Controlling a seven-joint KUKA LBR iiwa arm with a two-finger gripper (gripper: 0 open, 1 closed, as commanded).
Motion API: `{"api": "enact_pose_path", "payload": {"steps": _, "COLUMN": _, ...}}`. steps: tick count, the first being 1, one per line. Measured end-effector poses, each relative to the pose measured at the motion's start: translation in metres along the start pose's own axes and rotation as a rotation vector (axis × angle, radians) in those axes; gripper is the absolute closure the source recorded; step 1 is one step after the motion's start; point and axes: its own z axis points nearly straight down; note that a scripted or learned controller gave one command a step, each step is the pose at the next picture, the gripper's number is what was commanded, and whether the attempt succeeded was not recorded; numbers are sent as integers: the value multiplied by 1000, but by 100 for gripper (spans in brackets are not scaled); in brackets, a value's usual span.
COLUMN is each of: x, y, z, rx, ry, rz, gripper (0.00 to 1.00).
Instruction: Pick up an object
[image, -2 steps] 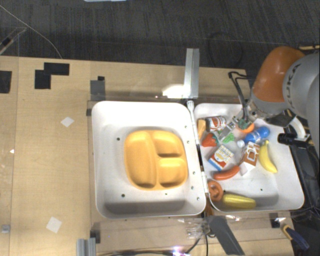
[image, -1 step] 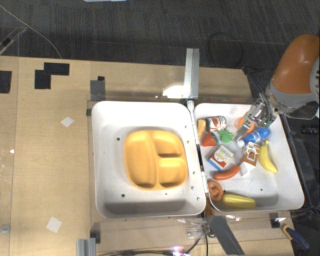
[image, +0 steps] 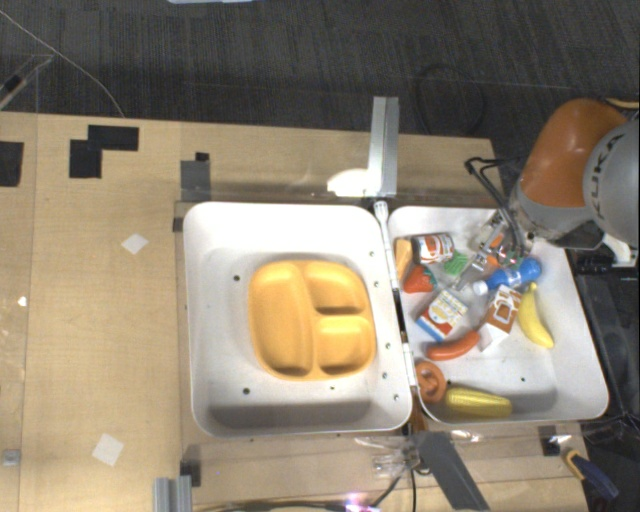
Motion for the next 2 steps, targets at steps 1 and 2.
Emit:
{"api": "enact_pose_path", "payload": {"steps": 1, "x": 65, "y": -71, "z": -1, "rx": 1, "ry": 2, "rz": 89, "gripper": 0}}
{"api": "enact_pose_path", "payload": {"steps": 2, "x": -2, "y": -33, "z": 1, "rx": 1, "ry": 3, "rz": 325, "gripper": 0}}
